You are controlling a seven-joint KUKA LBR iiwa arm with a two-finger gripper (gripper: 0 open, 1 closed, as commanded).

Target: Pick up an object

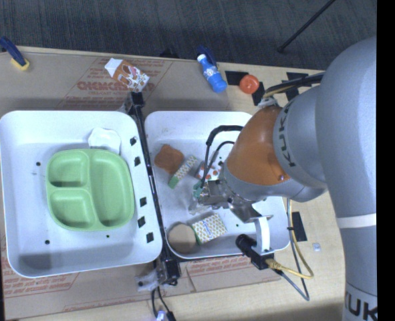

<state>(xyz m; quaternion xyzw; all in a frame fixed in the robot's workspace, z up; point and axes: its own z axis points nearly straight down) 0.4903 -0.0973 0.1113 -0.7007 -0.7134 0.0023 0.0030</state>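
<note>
Camera view, looking down at a slant on the bench (43, 79): two shallow white bins sit side by side. The left bin (13, 179) holds a pale green divided plate (90, 189), with a small white crumpled item (105, 139) just beside the plate's upper right edge.

The right bin (177, 122) holds several small things. A brown-orange block (168, 158) lies toward its upper left, and a green-and-white striped packet (182, 171) lies tilted just beside it. Near the front wall sits a round tan-and-white object (181, 238), touching or nearly touching a patterned green-and-yellow packet (209, 228) on its right.

The grey arm, with its orange band (257, 152), reaches in from the right and hangs over the middle of the right bin. The gripper (207, 194) points down between the striped packet and the patterned packet; whether it is spread or pressed together cannot be told, as the wrist hides that part, and nothing can be seen pinched in it.

Beyond the bins, on the bench, lie a blue bottle (212, 73), an orange ball (249, 83), a red-and-white wrapper (127, 74) and a blue-and-yellow clamp (14, 53) at the far left corner.
</note>
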